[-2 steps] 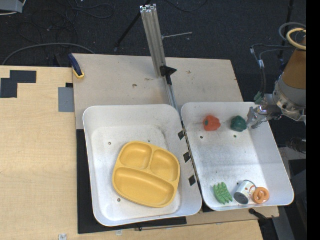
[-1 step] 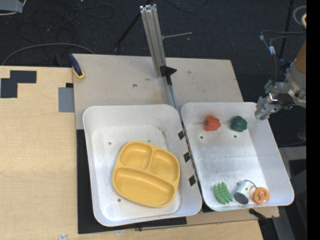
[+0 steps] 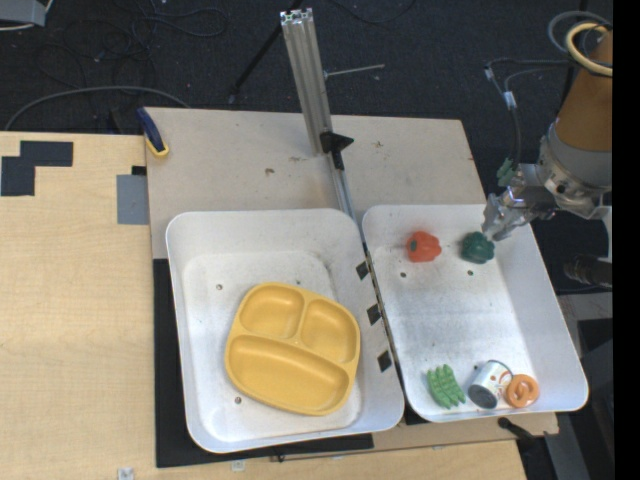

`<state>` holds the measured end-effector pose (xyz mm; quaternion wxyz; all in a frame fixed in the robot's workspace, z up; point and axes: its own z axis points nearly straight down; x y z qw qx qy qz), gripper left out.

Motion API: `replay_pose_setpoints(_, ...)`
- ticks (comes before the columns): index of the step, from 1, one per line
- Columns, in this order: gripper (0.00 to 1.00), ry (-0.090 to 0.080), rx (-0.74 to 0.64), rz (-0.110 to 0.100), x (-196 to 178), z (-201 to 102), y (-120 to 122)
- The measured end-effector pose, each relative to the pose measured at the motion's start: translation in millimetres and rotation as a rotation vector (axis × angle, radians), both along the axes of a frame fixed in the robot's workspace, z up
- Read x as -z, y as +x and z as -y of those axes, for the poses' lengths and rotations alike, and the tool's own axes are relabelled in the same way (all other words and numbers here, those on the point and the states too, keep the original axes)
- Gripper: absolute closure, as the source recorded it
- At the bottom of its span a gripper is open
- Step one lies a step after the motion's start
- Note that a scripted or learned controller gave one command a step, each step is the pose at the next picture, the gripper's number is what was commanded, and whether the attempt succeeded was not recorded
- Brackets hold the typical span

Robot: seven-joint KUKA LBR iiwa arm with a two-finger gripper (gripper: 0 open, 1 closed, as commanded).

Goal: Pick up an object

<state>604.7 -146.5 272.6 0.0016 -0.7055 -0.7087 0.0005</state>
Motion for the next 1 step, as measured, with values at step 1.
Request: replay_pose_setpoints(1,1.00,0.000,0.000,-0.001,-1.0,-55.9,-0.4)
